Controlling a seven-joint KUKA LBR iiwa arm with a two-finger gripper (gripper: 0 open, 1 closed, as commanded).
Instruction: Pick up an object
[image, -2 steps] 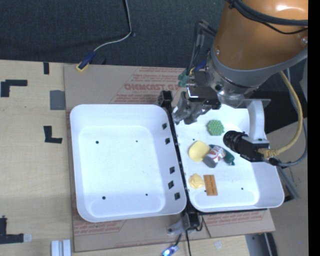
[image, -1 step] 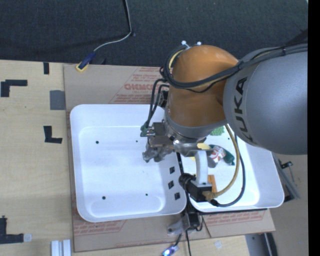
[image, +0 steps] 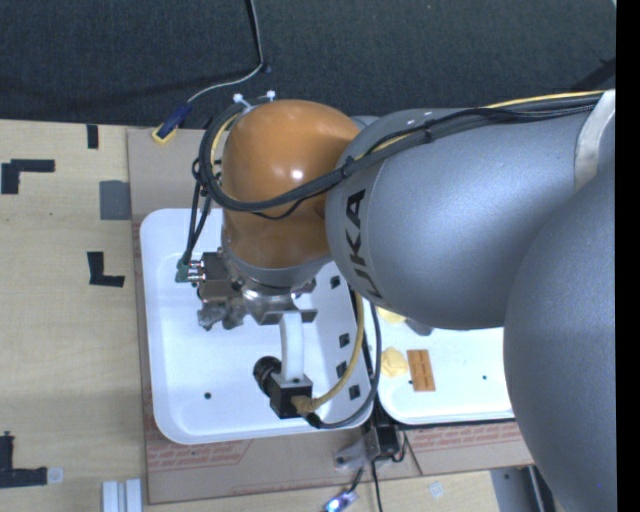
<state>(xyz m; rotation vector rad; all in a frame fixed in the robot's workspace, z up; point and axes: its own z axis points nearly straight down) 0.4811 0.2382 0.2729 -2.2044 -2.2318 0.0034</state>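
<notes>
Nearest the camera, a cardboard sheet (image: 200, 455) lies on the bench (image: 60, 400) under both bins.

Left bin (image: 175, 350): white and shallow, with one small dark dot on its floor near the front edge.

Right bin (image: 450, 400): partly covered by the arm. An orange-brown block (image: 421, 371) lies flat on its floor near the left wall. A yellow piece (image: 393, 362) sits just beside the block on its left, touching or nearly so. These are the pickable things in sight. Both are in the right bin, apart from the gripper.

Gripper (image: 222, 305): low over the middle of the left bin, below the orange band (image: 280, 170). It is seen from above and its own housing hides its working end. Whether it is released or clenched cannot be told. Whether it touches the bin floor cannot be told either.

Arm (image: 470, 230): grey, entering from the right and crossing above the right bin.

Farther back, black tape marks (image: 105, 275) are stuck on the bench to the left of the bins. Beyond the bench hangs a dark cloth (image: 120, 50), with a thin cable (image: 256, 40) running down it.
</notes>
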